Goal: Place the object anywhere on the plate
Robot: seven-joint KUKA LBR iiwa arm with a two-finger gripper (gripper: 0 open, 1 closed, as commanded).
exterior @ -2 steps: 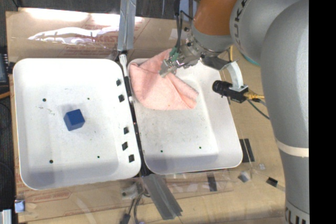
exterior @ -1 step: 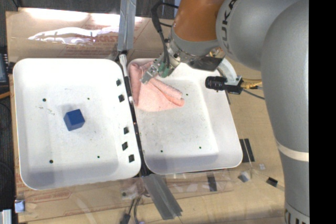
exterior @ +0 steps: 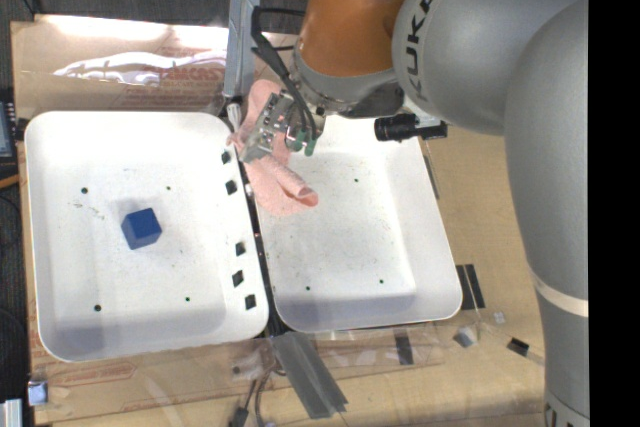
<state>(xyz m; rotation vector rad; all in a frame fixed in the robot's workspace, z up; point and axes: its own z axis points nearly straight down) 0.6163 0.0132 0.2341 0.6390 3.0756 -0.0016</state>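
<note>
A blue cube (exterior: pixel 142 227) sits alone in the left bin (exterior: pixel 60 155), well away from the pincer (exterior: pixel 268 137) and across the dividing rims. The pincer hangs over the near-left corner of the right bin (exterior: pixel 400 255), by the grey post (exterior: pixel 240 35). A pink floppy thing (exterior: pixel 285 190) lies directly under and just below it, touching or nearly so; I cannot tell the pincer's spread. Beyond it the bin floor lies open.

A small blue cube (exterior: pixel 142 227) sits in the left bin (exterior: pixel 60 155).
</note>
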